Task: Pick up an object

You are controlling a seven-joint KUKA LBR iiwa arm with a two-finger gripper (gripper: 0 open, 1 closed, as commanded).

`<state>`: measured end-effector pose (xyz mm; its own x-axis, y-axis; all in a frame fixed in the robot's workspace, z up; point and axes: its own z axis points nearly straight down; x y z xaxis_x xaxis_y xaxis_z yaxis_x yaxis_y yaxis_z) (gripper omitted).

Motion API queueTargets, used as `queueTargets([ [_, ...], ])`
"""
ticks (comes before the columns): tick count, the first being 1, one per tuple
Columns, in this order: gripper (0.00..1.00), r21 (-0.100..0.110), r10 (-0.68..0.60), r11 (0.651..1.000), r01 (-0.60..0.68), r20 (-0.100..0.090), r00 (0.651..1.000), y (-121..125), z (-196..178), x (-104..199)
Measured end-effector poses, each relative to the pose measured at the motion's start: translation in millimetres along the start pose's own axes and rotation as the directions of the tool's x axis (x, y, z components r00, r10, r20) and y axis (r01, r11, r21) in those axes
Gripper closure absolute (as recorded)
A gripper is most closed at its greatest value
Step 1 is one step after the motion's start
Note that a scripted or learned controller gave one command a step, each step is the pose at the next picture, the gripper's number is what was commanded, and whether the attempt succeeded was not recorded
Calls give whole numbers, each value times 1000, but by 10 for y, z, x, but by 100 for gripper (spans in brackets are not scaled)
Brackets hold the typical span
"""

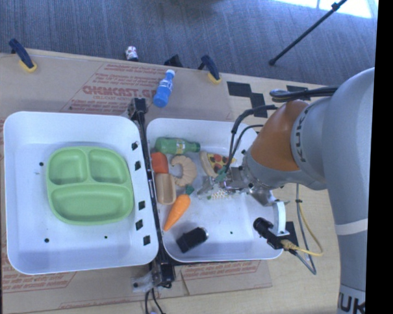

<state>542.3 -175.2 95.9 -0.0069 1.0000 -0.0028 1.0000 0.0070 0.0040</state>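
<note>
The right bin (231,251) holds several small things: a green bottle (176,146), a red and tan piece (162,179), a tan ring-shaped pastry (183,169), a pizza slice (215,163), an orange carrot (177,213) and a black block (191,239). My gripper (215,184) is low in the middle of this bin, just right of the pastry and below the pizza slice, with the carrot's top close to its left. The grey arm with its orange band (280,147) covers the bin's right side.
The left bin (20,178) holds a green divided plate (90,185). A blue bottle (163,88) lies on the cardboard behind the bins, beside clamps (210,67). Black clips line the divider between the bins.
</note>
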Motion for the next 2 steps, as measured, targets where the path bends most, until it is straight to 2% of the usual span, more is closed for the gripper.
queueTargets([
  [1, 100, -2, -1, 1000, 1, 3, 1000, 10, -110, -14],
  [2, 100, 4, 0, 1000, 0, -2, 1000, 263, -1339, -311],
])
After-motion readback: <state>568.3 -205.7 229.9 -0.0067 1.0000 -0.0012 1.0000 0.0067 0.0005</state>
